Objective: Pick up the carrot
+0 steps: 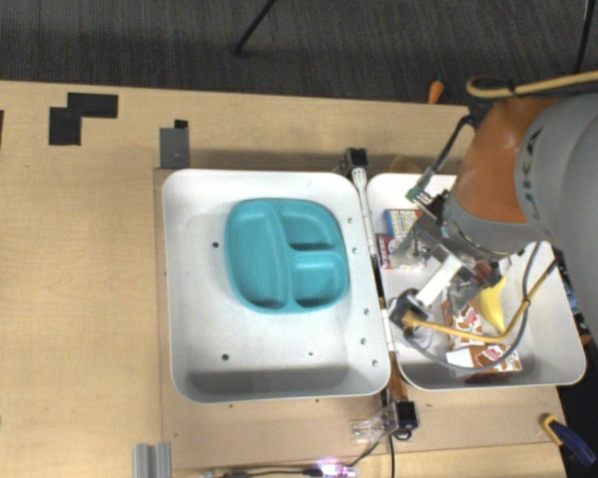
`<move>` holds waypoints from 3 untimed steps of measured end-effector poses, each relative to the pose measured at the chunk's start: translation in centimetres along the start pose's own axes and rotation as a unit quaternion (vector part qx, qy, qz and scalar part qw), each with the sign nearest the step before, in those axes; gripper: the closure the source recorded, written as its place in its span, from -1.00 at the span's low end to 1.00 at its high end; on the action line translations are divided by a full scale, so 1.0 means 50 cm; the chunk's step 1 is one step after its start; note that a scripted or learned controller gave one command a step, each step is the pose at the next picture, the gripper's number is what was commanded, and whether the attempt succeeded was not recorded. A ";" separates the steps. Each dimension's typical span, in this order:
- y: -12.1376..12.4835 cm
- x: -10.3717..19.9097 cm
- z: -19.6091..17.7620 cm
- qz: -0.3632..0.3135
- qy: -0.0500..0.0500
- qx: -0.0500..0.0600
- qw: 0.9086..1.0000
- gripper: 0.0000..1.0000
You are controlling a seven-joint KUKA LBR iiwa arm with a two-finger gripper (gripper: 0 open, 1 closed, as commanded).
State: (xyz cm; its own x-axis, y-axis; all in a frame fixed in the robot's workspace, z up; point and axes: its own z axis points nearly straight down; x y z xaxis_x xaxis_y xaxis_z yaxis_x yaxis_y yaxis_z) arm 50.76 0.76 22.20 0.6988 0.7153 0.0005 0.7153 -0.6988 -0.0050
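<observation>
My gripper (431, 259) hangs low over the right bin (563, 352), near its left wall, with the grey arm and its orange band (493, 172) reaching in from the right. The arm covers much of this bin, and I cannot make out a carrot among the clutter around it. A yellow item (492, 303) lies just right of the gripper. A printed packet (388, 237) lies to its left, against the bin wall.
The left bin (194, 357) holds a teal divided plate (284, 254). A brown and red packet (483, 355) lies at the right bin's front. Black blocks (83, 118) sit on the bench at far left.
</observation>
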 end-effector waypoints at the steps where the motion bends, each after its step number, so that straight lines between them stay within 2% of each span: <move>1: 0.016 -0.074 0.030 -0.059 -0.001 -0.001 0.998 -1.00; 2: 0.162 -0.080 0.077 -0.078 -0.002 -0.003 0.997 -1.00; 3: 0.080 -0.043 -0.010 0.066 0.001 -0.002 0.998 -1.00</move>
State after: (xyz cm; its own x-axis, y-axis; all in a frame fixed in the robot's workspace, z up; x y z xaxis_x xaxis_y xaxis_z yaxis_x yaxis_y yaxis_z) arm 52.13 -3.56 22.66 0.7869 0.6171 0.0022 0.6171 -0.7869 -0.0009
